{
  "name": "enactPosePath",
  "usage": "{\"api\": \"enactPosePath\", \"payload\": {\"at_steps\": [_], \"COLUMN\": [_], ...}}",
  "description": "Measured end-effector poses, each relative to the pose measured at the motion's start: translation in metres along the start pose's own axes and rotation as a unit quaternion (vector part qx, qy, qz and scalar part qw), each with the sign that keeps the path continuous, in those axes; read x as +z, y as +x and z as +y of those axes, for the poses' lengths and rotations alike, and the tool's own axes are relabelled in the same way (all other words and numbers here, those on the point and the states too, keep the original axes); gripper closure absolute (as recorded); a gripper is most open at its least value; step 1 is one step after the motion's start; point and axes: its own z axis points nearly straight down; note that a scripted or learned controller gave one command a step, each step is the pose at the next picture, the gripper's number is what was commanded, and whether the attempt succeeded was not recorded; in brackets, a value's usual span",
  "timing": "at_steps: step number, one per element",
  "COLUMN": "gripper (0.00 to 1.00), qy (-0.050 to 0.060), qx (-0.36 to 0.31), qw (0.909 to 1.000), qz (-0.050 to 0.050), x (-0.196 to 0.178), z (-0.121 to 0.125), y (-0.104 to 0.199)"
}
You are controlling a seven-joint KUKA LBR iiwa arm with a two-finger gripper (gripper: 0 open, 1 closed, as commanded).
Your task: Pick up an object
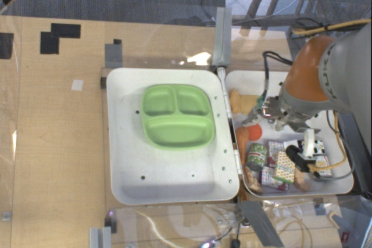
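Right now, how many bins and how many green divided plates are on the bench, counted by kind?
White bins: 2, the left bin and the right bin
Green divided plates: 1, the plate lying in the left bin
Total: 3

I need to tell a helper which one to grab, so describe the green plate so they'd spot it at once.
Look at the left white bin. The green plate lies alone near its middle. It is light green and split into three compartments.

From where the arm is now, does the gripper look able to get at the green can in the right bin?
Probably yes. The green can lies uncovered just below the gripper, though small packets crowd its right side.
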Motion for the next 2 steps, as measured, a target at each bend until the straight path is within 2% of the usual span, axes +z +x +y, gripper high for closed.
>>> {"api": "enactPosePath", "payload": {"at_steps": [1,2], "gripper": [0.00,1.00], "qy": [0.001,-0.003], "qx": [0.005,0.003], "qw": [1.0000,1.0000], "qz": [-0.001,0.000], "x": [0.001,-0.012], "z": [0.033,0.036], "y": [0.008,0.009]}}
